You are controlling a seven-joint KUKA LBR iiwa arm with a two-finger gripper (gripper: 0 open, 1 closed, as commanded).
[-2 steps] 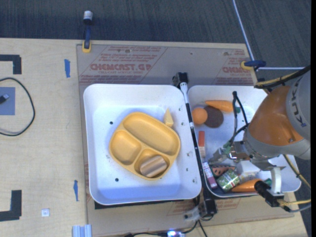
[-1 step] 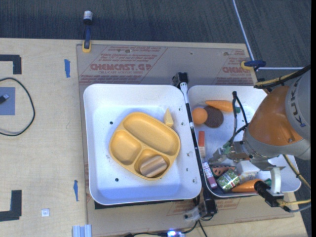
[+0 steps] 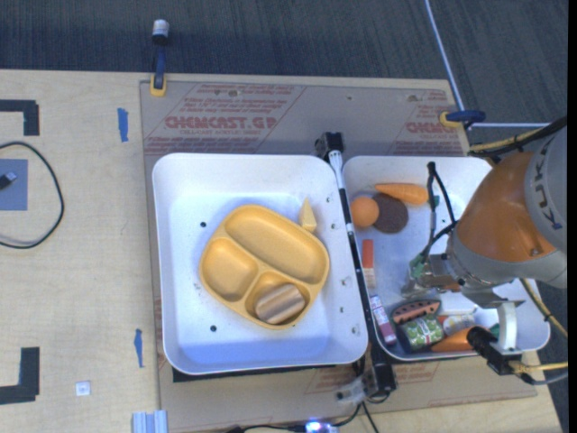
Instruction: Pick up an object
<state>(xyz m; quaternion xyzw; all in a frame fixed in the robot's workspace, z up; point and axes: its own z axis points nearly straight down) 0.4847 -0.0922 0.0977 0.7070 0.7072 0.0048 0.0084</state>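
1. Arm is low over the right bin; claw sits among clutter at the near end.
2. Claw state: can't tell.
3. Nearest candidate: dark patterned object, just beside the claw.
4. Next: confirm grip, then lift straight.

Blue clamp at bench's far edge, black cable loop at left, blue tape marks

A divided tray lies in the left bin; clutter fills the right bin.

The arm reaches in from the right, its pincer pointing down
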